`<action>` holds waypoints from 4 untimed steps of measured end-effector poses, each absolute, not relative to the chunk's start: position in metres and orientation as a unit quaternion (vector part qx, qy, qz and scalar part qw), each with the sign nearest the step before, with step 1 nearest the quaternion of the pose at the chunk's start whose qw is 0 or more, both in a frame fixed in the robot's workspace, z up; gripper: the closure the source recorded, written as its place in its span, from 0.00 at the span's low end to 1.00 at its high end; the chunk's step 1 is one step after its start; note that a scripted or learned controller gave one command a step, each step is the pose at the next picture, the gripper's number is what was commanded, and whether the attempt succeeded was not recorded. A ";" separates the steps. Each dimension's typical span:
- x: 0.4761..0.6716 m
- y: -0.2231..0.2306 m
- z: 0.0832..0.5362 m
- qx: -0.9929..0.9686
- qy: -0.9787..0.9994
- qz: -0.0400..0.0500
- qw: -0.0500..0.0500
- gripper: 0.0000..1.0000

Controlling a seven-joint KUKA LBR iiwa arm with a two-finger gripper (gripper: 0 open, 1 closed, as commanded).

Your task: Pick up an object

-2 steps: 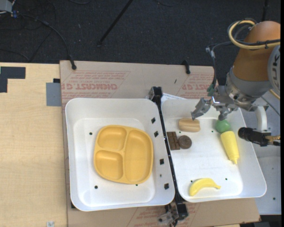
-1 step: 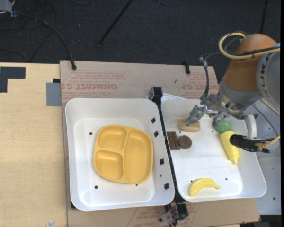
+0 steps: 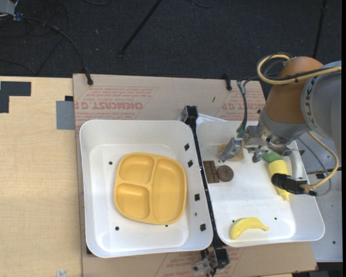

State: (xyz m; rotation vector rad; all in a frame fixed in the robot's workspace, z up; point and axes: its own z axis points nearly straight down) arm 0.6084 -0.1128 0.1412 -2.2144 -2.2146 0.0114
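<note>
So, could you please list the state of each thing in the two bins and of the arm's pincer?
Yellow divided plate: flat, right way up, in the left bin.
Banana: lying loose near the right bin's front.
Brown round piece: resting beside the divider.
Pincer: low over the right bin's back, holding nothing that I can see.

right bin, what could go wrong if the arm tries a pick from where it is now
The pincer hangs over the right bin beside the brown round piece and the dark block. Those two sit close to the divider wall, so a descent there may clip the wall or nudge them apart. The banana lies far off near the front edge, likely needing a long repositioning.
</note>
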 end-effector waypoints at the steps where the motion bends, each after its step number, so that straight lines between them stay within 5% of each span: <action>1: 0.609 -0.114 0.151 -0.708 -0.707 0.004 0.006 1.00; 4: 0.613 -0.120 0.268 -0.707 -0.708 0.002 0.002 1.00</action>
